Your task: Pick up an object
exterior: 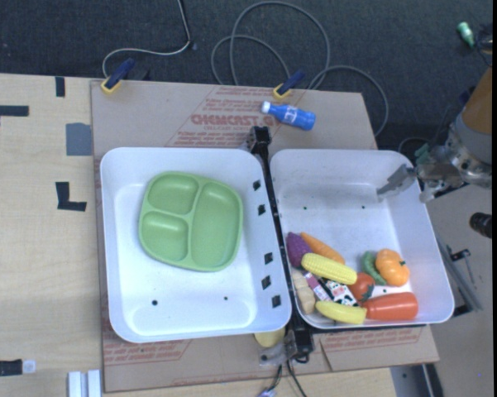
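The right bin (347, 180) holds a heap of toy food in its near half: a purple eggplant (296, 247), a carrot (322, 245), a corn cob (328, 267), an orange pumpkin (391, 265), a red sausage-like piece (390, 306) and a yellow banana (341, 311). My gripper (410, 188) hangs over the far right rim of that bin, well apart from the heap. It is open, with nothing between its fingers (392, 185).
A green divided plate (190, 222) lies in the left bin (120, 246). A blue bottle (289, 116) lies on the cardboard behind the bins. Cables and two clamps sit along the far edge.
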`<state>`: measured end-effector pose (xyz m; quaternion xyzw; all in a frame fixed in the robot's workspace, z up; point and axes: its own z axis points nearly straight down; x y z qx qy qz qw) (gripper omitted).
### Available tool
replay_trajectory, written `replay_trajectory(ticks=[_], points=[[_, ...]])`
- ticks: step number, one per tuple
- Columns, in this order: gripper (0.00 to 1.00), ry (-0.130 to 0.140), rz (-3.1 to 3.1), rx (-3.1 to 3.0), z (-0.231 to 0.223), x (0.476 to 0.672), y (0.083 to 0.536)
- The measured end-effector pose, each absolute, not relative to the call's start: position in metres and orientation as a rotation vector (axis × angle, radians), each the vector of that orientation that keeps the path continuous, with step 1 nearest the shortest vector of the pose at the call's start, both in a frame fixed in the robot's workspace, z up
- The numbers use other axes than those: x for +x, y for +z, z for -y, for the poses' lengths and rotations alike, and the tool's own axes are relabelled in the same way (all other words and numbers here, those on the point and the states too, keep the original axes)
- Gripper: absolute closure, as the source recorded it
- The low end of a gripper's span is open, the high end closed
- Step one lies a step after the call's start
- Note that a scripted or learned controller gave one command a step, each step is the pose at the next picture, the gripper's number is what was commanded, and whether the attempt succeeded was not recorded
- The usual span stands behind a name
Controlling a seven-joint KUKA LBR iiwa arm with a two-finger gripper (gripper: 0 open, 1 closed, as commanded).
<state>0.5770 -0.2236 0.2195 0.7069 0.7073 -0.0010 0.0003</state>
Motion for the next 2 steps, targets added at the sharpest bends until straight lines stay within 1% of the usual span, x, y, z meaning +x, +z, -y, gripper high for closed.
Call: replay_trajectory(ticks=[1,2], points=[[0.00,-0.012,-2.228,2.236,0.223,0.511,0.099],[1.00,-0.001,-2.223,2.222,0.223,0.517,0.116]])
